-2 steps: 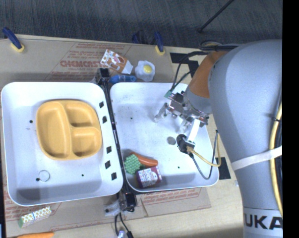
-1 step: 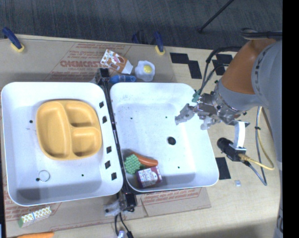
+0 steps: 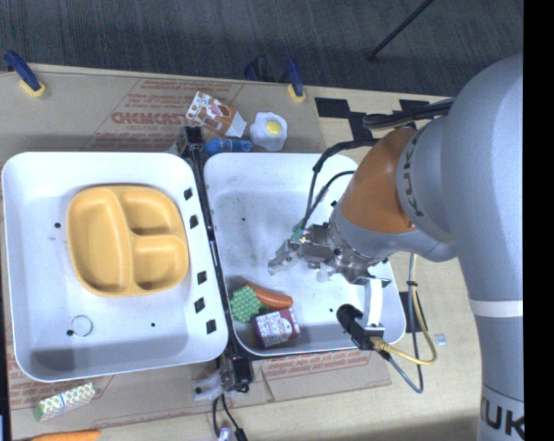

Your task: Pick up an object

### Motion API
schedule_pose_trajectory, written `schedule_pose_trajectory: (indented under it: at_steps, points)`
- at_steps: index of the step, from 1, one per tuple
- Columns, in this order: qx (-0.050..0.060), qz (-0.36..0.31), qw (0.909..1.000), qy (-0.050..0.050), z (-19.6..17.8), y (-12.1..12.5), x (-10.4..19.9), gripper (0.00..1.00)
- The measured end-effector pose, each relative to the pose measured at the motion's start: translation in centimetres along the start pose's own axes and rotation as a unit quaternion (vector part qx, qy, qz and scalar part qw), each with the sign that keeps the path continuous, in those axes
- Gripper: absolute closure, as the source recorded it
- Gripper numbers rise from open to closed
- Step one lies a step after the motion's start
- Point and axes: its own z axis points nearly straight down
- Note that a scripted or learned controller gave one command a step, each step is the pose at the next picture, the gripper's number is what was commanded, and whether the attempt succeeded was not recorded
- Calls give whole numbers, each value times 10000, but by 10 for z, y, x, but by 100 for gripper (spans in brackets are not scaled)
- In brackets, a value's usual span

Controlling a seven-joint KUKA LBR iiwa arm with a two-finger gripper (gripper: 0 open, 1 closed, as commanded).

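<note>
The gripper (image 3: 286, 255) hangs low in the right white bin (image 3: 223, 211), fingers seemingly spread, empty — poised above the small maroon carton (image 3: 275, 327), orange carrot-shaped toy (image 3: 275, 298) and green block (image 3: 244, 302).

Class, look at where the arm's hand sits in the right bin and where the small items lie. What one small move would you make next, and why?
Probably shift the hand toward the near-left corner of the right bin and lower it. It sits above bare bin floor, while the orange carrot, green piece and dark red pack cluster there, apart from it.
</note>
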Motion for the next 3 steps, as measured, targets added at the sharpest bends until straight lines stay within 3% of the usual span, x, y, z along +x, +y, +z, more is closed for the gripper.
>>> schedule_pose_trajectory:
  at_steps: [1,2,3]
  points:
    - [-7,-976,9952,-2,26,-43,29,0]
    - [-3,-994,9950,1,16,-42,29,100]
    - [-4,-996,9950,0,16,-42,29,0]
